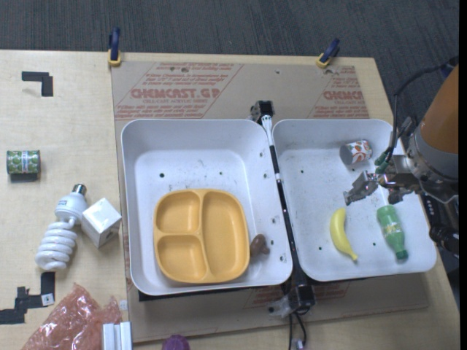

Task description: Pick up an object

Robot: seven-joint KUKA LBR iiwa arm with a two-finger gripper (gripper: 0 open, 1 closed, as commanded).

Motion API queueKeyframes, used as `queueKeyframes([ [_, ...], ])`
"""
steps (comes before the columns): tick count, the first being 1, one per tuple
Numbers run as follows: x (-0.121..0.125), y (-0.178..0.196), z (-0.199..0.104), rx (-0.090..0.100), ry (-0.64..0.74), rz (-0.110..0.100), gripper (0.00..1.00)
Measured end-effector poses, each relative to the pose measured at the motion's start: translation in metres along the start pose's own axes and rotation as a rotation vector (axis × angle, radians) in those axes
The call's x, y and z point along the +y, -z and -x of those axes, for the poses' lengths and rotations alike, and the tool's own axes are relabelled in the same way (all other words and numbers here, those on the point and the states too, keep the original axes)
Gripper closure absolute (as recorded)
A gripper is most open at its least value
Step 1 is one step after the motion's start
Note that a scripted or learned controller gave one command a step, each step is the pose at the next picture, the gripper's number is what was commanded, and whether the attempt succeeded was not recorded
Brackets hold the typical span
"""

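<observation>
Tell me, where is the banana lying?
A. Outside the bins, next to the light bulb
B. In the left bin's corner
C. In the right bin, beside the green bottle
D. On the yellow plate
C: the banana lies on the floor of the right bin, just left of the green bottle.

Well to the left of the pincer (363, 188), on the tabletop (58, 283) past both bins, a white spiral light bulb (60, 230) lies just beside a small white cube (101, 222), with a small green can (22, 162) on its side farther up. Lower left of these lies crumpled pink mesh (69, 321). Two blue-and-yellow clamps (114, 47) grip the far edge of the brown board (182, 86), up and left of the pincer.
</observation>
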State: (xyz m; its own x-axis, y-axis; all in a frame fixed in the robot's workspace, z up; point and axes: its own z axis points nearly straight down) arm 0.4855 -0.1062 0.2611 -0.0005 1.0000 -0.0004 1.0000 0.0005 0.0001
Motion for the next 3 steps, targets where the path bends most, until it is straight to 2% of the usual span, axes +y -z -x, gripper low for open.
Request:
queueKeyframes([
  [1, 0.037, -0.109, 0.014, 0.0, -0.002, 0.0, 0.0],
  [2, 0.036, -0.169, -0.003, 0.0, -0.002, -0.001, 0.0],
  [3, 0.036, -0.159, -0.003, 0.0, -0.005, 0.001, 1.0],
])
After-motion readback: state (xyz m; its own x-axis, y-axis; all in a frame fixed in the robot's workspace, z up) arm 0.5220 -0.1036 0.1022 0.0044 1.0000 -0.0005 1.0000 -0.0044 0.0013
